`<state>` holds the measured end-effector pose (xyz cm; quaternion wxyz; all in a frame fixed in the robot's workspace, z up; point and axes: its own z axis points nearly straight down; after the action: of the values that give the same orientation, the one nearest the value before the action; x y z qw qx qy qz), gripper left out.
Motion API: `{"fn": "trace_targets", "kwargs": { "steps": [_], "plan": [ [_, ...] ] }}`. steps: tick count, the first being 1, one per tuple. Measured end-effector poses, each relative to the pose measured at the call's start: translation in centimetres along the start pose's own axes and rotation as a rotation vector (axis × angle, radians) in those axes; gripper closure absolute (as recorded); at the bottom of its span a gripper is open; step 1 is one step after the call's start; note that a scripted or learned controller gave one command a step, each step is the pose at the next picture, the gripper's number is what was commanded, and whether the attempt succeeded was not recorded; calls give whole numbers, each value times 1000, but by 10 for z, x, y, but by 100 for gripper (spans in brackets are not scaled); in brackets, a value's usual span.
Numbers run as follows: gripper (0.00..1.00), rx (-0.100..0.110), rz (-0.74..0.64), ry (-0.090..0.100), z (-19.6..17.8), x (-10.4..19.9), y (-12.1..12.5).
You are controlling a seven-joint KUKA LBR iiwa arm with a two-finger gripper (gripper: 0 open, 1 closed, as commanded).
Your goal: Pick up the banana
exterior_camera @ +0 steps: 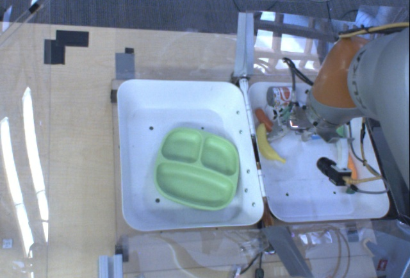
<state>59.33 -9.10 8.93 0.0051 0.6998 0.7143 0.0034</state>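
**Banana against the right bin's left wall, gripper close by**

Camera view: two shallow white bins with smooth, rounded corners sit side by side on a pale wood-grain bench [77, 161]. The left bin [138, 206] holds a matte green divided plate [197, 168], a rounded rectangle with three compartments. In the right bin [307, 206], the banana [269, 146] lies flat just beside the left wall, a smooth yellow crescent. Just beyond its far end lies an orange-red tapered piece [262, 118], and a small shiny can [278, 96] lies near the far wall. The gripper [286, 123], glinting metal under the orange-banded wrist, is just beside the banana's upper end. Whether the gripper is spread or closed cannot be told.
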Motion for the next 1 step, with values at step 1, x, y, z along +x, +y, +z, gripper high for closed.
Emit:
{"fn": "trace_targets", "kwargs": {
  "steps": [1],
  "plan": [
    [0, 3, 312, 2, 1, 0, -4]
  ]
}}
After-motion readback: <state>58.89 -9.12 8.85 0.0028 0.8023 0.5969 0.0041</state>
